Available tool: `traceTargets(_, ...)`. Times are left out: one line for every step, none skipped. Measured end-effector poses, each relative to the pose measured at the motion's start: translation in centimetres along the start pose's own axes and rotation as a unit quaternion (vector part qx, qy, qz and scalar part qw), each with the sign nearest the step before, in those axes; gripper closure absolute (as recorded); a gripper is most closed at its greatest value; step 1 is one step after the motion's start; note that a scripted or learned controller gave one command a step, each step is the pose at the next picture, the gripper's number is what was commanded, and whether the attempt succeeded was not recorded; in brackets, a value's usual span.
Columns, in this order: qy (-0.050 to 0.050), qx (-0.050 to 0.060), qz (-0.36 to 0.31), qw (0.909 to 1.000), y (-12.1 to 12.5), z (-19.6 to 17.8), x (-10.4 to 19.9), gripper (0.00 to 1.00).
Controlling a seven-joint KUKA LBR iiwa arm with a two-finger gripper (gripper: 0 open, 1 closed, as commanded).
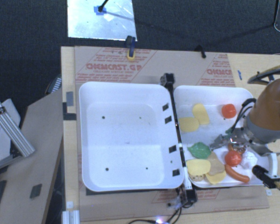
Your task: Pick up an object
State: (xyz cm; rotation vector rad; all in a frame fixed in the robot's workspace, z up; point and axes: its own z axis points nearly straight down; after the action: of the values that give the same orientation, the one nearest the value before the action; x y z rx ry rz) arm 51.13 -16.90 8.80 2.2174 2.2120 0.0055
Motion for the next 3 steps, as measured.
traceTargets(0.013,0.005,-0.006,0.9999,5.7,-0.1,-2.9,0.0)
traceTargets(0.001,-0.001,-0.006,1.0,13.7,0.3,0.5,0.0)
traceTargets(0.001,0.004,-0.005,1.0,13.3,-0.9,0.1,1.0)
